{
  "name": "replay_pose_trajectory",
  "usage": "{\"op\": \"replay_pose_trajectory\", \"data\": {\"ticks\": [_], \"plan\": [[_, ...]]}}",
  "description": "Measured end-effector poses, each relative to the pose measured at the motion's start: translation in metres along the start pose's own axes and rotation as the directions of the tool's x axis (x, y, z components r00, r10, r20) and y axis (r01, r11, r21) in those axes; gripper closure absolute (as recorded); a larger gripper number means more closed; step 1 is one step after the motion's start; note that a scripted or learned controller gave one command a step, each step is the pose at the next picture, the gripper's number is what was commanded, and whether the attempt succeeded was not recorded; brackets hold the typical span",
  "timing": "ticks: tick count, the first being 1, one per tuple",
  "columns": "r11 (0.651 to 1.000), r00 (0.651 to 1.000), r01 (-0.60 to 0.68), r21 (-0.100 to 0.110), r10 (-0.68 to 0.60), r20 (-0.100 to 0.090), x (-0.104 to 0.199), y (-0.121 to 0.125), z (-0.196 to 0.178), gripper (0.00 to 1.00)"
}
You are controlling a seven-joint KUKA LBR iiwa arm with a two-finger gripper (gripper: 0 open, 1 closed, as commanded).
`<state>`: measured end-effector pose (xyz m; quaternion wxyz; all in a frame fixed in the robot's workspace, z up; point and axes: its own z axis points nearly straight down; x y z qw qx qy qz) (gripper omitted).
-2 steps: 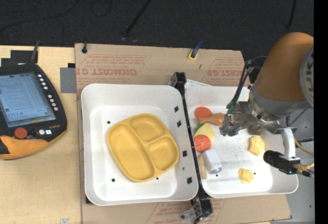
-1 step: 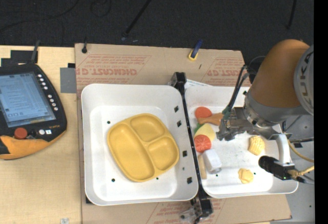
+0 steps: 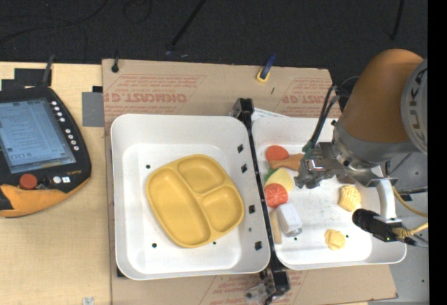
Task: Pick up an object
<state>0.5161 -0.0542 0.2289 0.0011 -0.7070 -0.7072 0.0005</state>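
Desk (image 3: 77,241) of pale wood carries two shallow white bins, and I take the right white bin (image 3: 363,253) as landmark. To its left, the left white bin (image 3: 133,227) holds a yellow plastic tray with three compartments (image 3: 194,199). The claw (image 3: 312,172) hangs over the landmark's middle; whether it is released or clenched I cannot tell. Just left of the claw lie a pale yellow-green toy (image 3: 279,177), a red round toy (image 3: 276,194) and a white block (image 3: 288,218); two small yellow pieces (image 3: 349,197) lie toward the landmark's right side. I would choose the red toy, but it touches its neighbours, so descend straight and centred.
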Motion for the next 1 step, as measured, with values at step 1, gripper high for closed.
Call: {"op": "replay_pose_trajectory", "data": {"ticks": [1], "plan": [[1.000,1.000,-0.002,0.002,0.002,0.001,-0.0131,0.0038,0.0113,1.00]]}}
